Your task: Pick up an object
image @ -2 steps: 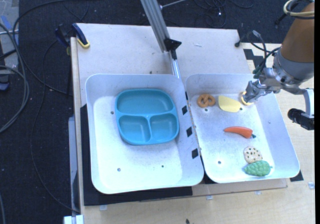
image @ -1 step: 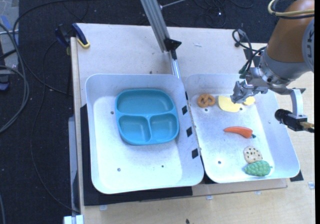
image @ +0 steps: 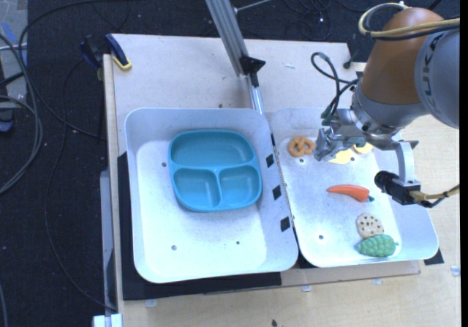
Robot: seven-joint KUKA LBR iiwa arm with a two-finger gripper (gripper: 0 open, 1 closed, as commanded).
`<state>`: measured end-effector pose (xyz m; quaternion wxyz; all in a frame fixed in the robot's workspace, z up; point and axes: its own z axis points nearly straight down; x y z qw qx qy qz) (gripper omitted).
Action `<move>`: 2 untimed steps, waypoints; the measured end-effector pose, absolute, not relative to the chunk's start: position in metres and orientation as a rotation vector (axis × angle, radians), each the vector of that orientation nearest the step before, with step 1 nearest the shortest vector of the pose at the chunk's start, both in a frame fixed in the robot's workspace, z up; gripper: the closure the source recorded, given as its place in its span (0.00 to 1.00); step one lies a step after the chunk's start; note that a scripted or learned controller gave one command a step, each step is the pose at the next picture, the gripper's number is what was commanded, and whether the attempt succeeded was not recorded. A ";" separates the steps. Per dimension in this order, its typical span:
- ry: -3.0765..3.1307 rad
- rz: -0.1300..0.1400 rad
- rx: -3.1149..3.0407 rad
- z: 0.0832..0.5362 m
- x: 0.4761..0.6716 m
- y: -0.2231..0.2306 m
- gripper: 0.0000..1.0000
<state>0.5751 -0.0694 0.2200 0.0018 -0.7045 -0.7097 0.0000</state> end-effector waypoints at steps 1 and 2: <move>-2.229 -0.003 -2.211 0.223 0.577 -0.012 1.00; -2.228 0.000 -2.210 0.215 0.566 0.043 1.00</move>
